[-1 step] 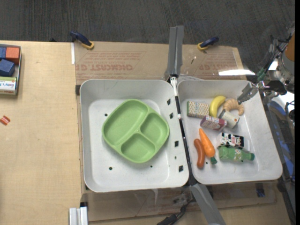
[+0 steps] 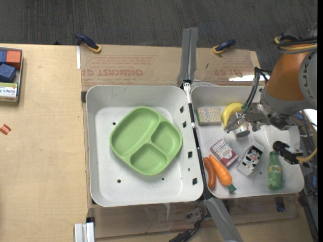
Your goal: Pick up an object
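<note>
The right bin [image 2: 295,183] holds many small things. A yellow banana [image 2: 229,112] lies near the top of this bin, with a speckled block [image 2: 209,116] just beside it on the left. Lower down sits a small pink box [image 2: 223,152]. Next to that is a little white carton [image 2: 250,160] with black spots. An orange carrot [image 2: 220,171] lies near the bottom edge of the bin, and a second orange piece touches it on the left. A green bottle [image 2: 274,171] lies at the far right of the bin.

The tool [image 2: 240,126] hangs over the right bin, just beside the banana's lower end. I cannot tell how its tips are set, and nothing can be seen between them. The grey arm [image 2: 287,79] with its orange band comes in from the right.

The left bin [image 2: 96,150] holds a green plate [image 2: 146,140] with three parts. Far off on the left of the tan surface [image 2: 40,175] sits a box of colored blocks [image 2: 10,73].
</note>
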You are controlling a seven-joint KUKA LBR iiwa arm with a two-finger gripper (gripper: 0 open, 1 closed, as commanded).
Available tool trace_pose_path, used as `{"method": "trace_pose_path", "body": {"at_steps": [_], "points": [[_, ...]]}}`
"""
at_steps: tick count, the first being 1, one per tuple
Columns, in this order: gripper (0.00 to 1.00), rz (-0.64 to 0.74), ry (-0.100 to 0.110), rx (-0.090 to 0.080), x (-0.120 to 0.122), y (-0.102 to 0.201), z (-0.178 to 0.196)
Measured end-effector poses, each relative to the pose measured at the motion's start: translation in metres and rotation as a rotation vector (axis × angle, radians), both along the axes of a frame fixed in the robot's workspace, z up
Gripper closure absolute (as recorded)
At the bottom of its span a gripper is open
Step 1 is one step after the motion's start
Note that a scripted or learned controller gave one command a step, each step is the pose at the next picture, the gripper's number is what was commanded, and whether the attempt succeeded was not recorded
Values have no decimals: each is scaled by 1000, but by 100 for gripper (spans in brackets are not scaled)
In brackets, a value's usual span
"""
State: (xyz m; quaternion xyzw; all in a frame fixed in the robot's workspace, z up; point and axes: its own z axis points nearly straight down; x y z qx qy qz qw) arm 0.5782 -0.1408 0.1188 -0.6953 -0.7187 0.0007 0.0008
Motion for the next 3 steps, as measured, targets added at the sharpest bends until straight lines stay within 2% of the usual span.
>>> {"method": "trace_pose_path", "body": {"at_steps": [1, 2, 3], "points": [[0, -153, 1, -1, 24, -23, -29], [100, -150, 4, -1, 24, -23, -21], [100, -90, 1, -1, 14, 44, 106]]}}
